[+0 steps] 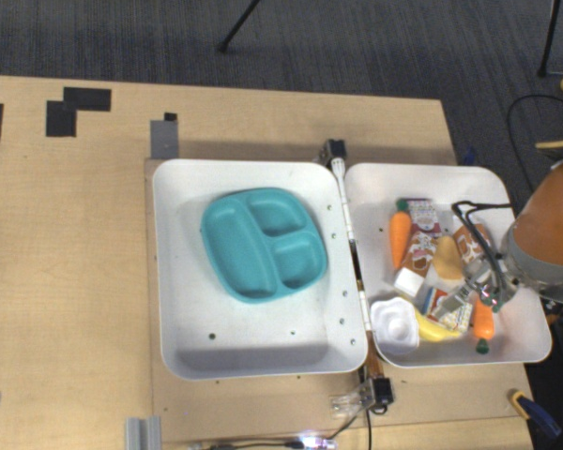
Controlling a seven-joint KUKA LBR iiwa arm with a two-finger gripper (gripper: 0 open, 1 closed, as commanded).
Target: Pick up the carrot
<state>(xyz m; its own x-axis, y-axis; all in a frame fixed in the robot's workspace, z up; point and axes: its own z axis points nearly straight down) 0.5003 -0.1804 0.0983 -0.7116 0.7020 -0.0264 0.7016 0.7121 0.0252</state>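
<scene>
An orange carrot [400,238] with a green top lies upright in the picture at the left side of the right bin [525,350]. A second, smaller carrot [484,322] lies near that bin's front right corner, green end toward the front. The arm [549,228] reaches in from the right, and its gripper [479,289] hangs low over the clutter in the middle right of the bin, just above the smaller carrot and well to the right of the larger one. Nothing can be seen held in it.
The right bin also holds a white cup [394,324], a banana [437,330], a tan piece [448,257] and several packets [426,217]. A teal divided plate [263,243] lies in the left bin [183,345]. A black cable [479,228] loops by the wrist.
</scene>
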